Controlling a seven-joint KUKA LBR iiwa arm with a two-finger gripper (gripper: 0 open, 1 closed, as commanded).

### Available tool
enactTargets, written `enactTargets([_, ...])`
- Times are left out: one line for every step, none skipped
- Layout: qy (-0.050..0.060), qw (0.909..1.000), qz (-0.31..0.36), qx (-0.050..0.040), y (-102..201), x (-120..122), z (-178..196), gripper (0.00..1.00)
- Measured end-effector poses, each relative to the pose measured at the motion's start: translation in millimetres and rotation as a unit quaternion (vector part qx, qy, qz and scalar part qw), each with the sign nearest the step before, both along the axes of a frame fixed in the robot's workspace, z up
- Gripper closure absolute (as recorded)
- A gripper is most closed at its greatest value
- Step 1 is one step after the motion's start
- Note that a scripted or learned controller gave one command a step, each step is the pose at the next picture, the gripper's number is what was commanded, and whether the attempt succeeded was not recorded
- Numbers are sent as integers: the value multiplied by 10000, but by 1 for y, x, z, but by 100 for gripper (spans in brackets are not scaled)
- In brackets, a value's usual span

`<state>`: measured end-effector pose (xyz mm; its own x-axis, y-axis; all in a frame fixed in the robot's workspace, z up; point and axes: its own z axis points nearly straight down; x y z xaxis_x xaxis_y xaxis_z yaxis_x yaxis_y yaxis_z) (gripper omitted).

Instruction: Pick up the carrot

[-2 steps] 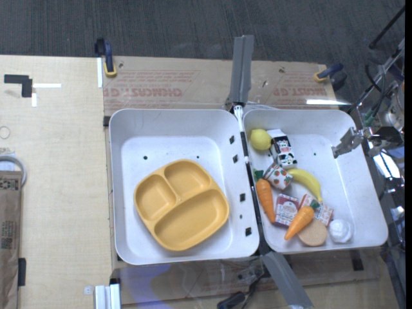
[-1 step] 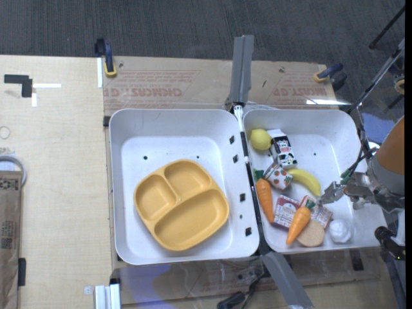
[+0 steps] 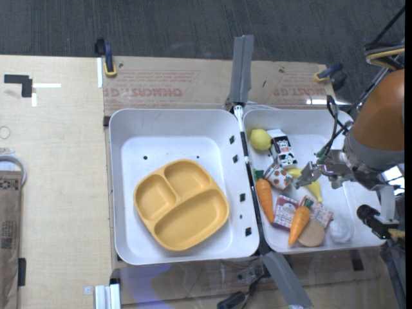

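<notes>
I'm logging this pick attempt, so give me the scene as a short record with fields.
left bin: holds a yellow divided plate
right bin: lemon, two carrots, small packages and other toy food
carrot near divider: lies along the bin's left wall
second carrot: tilted, toward the front of the bin
gripper: over the right bin, above the clutter, right of the divider carrot
carrot grasped: no, neither carrot is between the fingers

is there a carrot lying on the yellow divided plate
No, the yellow divided plate sits in the left bin with nothing on it; both carrots lie in the right bin.
</notes>
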<state>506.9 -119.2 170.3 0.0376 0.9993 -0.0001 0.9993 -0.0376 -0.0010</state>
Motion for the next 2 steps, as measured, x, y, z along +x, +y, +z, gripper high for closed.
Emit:
enactTargets([14,9994,-348,4,23,-30,-52,0])
enactTargets([-42,9962,-873,24,7,-26,-72,0])
